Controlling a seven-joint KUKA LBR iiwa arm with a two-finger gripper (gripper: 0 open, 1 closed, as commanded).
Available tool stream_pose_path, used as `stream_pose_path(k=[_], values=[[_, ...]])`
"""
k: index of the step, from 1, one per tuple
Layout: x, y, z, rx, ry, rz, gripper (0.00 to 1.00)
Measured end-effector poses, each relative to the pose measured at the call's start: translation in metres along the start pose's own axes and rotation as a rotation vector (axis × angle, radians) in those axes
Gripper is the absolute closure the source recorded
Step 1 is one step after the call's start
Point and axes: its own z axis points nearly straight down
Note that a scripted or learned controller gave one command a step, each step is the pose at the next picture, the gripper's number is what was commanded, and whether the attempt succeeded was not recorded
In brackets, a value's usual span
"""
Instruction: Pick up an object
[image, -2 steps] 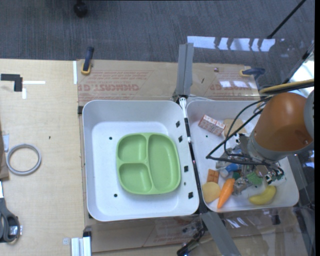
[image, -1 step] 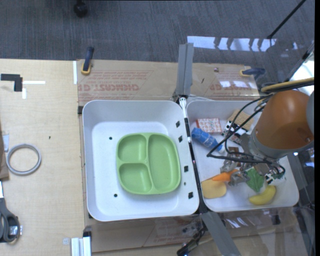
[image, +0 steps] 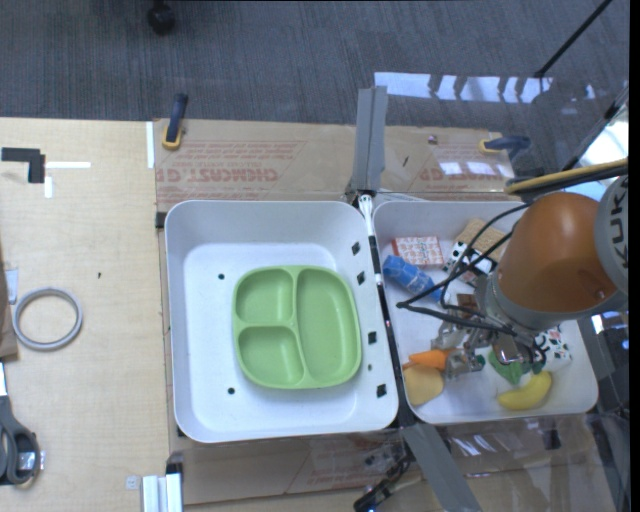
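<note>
Orange and grey, the arm (image: 555, 255) hangs over the right bin (image: 590, 400), its claw (image: 480, 350) low among the clutter there; I cannot tell how the claw is set or whether it has anything. Just beside it lie a carrot (image: 428, 357), a yellow banana (image: 527, 392) and a blue object (image: 407, 273). The left bin (image: 190, 330) holds a green divided plate (image: 297, 327).

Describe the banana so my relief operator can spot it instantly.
Look in the right-hand white bin, the crowded one under the arm. Go to its near right corner: the banana lies there by the front wall. It is the curved yellow piece; the neighbouring carrot is orange.
</note>
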Motion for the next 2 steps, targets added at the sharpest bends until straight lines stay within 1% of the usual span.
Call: stream_pose_path(k=[1, 2], values=[[-0.0387, -0.1155, 0.0041, -0.006, 0.005, -0.109, 1.0], [-0.0383, -0.1169, 0.0039, -0.004, 0.005, -0.108, 0.0]])
